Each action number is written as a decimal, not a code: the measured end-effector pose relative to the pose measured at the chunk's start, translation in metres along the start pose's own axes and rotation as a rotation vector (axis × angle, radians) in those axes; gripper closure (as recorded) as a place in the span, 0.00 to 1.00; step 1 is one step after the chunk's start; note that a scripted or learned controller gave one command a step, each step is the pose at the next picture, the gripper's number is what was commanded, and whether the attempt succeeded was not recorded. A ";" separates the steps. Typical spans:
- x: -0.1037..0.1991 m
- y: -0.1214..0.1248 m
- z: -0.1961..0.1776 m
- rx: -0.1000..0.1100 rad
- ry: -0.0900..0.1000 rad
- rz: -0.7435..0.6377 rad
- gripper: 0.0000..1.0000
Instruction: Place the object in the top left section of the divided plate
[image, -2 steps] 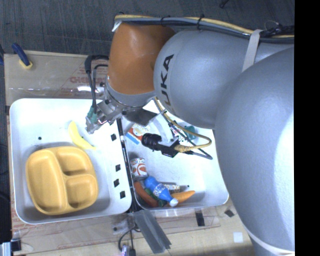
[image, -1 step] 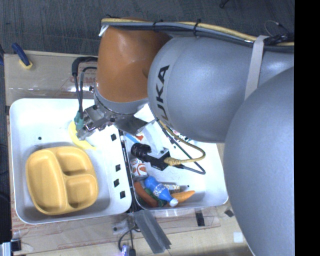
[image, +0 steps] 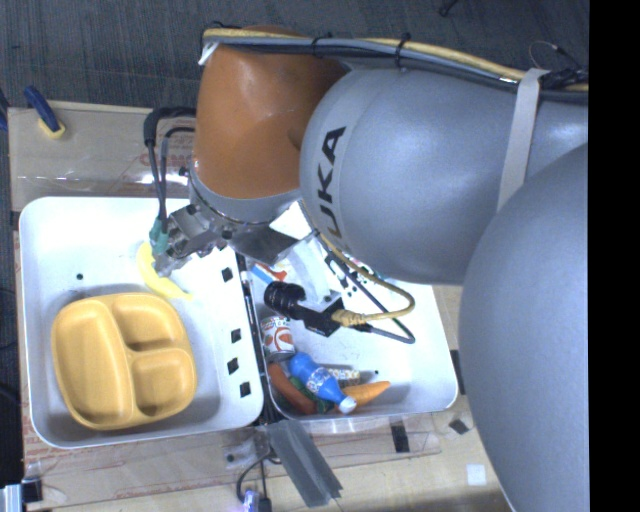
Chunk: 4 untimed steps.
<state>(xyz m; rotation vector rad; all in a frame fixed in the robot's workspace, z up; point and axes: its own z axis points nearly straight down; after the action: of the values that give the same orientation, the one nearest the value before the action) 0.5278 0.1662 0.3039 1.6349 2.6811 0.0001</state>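
Observation:
A yellow divided plate (image: 120, 355) lies in the lower part of the left bin (image: 60, 225), with one long section on its left and two smaller ones on its right. My gripper (image: 168, 248) hangs over the left bin, just beyond the plate's far right corner. A small pale yellow object (image: 163, 280) shows directly under the gripper, between it and the plate's rim. I cannot tell whether the gripper holds it or whether it lies on the bin floor. The arm's big grey and orange body hides the back of both bins.
The right bin (image: 430, 350) holds several items near its front: a red and white can (image: 278, 336), a blue bottle (image: 318, 380), an orange carrot (image: 372, 391) and a brown piece (image: 283, 392). A blue and yellow tool (image: 45, 112) lies on the bench at far left.

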 end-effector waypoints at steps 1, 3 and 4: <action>0.000 0.000 0.000 0.000 0.000 -0.001 0.00; 0.002 0.002 -0.019 0.001 0.000 -0.014 1.00; 0.003 0.002 -0.029 0.001 0.000 -0.021 1.00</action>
<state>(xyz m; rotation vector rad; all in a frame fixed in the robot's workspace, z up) 0.5286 0.1698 0.3327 1.6068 2.6986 -0.0019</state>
